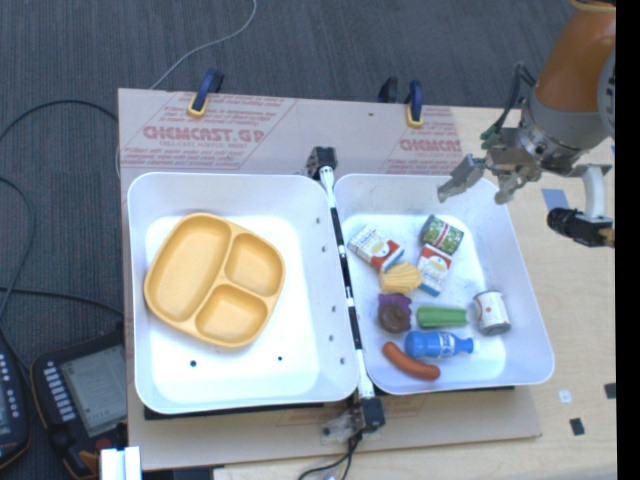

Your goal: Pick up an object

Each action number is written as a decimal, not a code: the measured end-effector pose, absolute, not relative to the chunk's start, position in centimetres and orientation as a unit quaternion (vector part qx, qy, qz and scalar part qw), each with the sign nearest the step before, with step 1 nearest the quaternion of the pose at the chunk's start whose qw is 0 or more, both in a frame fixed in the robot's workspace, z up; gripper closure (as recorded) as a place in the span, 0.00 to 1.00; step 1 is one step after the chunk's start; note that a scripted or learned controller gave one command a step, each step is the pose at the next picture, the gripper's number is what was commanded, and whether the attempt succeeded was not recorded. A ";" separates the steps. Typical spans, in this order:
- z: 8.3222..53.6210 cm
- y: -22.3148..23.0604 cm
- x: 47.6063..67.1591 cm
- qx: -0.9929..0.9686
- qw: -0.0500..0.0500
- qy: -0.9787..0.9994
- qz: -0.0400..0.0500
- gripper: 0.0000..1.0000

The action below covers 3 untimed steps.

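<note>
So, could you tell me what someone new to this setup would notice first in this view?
Probably the yellow divided tray, lying alone in the left bin. Next, the cluster of small toy groceries in the right bin, among them a blue bottle and a green can. The gripper hangs open above that bin's far right corner, holding nothing.

My arm (pixel 585 43): broad orange band over a grey wrist section. Below it, my gripper (pixel 482 181) is grey metal with two thin fingers and dark cabling at the mount. Screws, markings: too small to tell.
</note>
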<state>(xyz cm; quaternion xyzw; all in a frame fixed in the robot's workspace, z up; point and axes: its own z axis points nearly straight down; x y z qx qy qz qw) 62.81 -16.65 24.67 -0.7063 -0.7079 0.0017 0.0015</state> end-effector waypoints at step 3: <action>11.2 -17.5 61.5 -0.706 0.004 -0.708 0.003 0.00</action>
